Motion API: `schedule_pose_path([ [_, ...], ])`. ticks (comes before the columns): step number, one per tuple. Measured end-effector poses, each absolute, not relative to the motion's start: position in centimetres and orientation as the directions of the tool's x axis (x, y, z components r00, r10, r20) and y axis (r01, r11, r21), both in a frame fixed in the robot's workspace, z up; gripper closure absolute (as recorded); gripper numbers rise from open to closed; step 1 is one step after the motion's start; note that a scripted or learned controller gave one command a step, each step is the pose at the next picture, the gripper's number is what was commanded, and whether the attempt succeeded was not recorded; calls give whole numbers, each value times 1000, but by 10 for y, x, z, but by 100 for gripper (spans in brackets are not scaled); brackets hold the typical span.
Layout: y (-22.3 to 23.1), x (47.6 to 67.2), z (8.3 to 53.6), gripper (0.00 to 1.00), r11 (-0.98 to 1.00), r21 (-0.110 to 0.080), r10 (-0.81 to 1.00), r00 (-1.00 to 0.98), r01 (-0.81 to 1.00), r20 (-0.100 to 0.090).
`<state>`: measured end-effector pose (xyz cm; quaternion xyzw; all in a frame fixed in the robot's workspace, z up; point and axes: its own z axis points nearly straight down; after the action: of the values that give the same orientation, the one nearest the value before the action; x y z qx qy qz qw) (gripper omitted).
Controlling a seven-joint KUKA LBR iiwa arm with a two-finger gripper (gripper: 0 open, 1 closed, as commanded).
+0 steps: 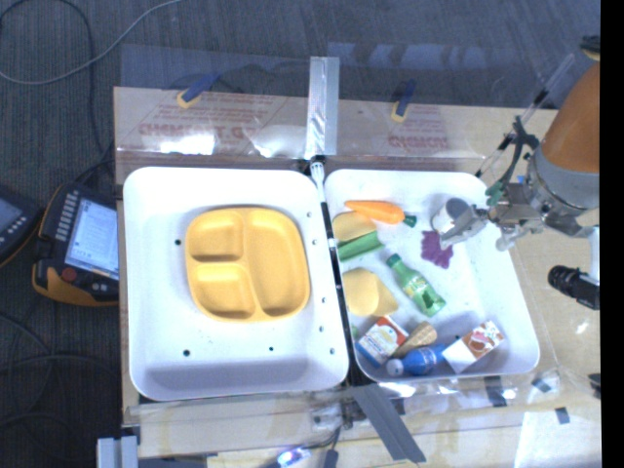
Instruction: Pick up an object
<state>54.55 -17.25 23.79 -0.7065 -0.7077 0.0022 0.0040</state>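
The arm reaches in from the right and its gripper (458, 217) hangs over the upper right part of the right bin (517, 305), just above a small purple toy (436, 249). Whether the gripper is open or closed cannot be told from this angle, and nothing can be seen held in it. The purple toy looks like the likely target. A carrot (375, 212) lies just to its left, and a green bottle (415, 285) sits below it, near but apart. The left bin (146, 291) holds a yellow tray (249, 263). The risk from here is a miss: the toy is small, flat and probably soft, so the gripper could close above it or nudge it aside toward the bin wall
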Motion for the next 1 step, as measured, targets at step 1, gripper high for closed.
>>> schedule_pose_path([
  [1,-132,526,90,0,115,11,993,-115,993,-5],
])
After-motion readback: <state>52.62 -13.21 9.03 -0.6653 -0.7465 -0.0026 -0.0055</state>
